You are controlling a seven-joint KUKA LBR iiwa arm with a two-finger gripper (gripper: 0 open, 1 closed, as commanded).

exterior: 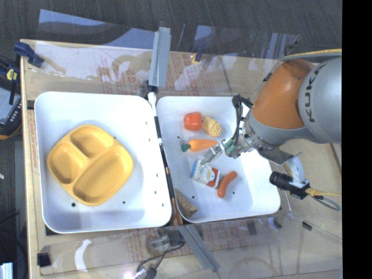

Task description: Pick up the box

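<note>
The arm is reaching in from the right, its orange band sitting above the right bin, and the gripper is hovering low over that bin, just beside the carrot and a little above the box in the picture. The box, a small carton printed in white, blue and red, is lying flat near the bin's middle, with the sausage touching or nearly touching its right edge. A red pepper and a piece of corn are lying farther back, and a brown item is resting at the bin's front left corner. The left bin is carrying a yellow divided plate.

Whether the jaws are spread or closed cannot be told from this slant; nothing is showing between them.

To do this step well, the gripper is probably needing to shift toward the box's centre, line up across its narrower sides, and come down clear of the sausage and carrot, so that neither is getting pinched along with the carton.
</note>
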